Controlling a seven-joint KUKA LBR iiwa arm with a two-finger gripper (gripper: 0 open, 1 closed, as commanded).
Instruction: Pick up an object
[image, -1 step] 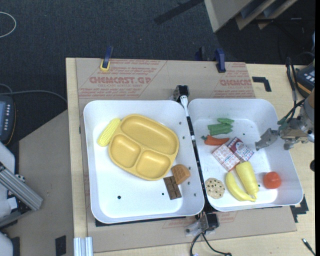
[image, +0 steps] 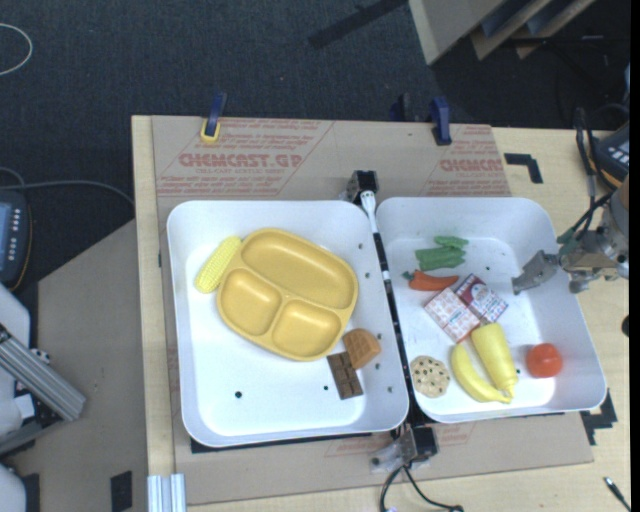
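Red, round, glossy plastic tomato (image: 544, 359) is my pick here. It sits in the right white bin (image: 520, 215), toward the front-right corner, just beside the yellow plastic banana (image: 495, 357) w/ a sliver of bare floor between them. I reckon it's light, hollow, stiff, prob. slick, so it'll want to roll or squirt out. I'd close across its widest part, straight down from above, fingers clear of the banana side.

Grey two-finger gripper (image: 537, 271) hangs near the bin's right wall, back of the tomato, well apart from it. It's holding nothing, and I can't tell how wide it's set; too blurred.

Also near the banana: red-and-white checked packet (image: 463, 307), tan speckled cookie (image: 430, 375), orange carrot (image: 433, 282), green pods (image: 441, 250). Left white bin (image: 185, 300) has a yellow divided plastic tray (image: 285, 292).
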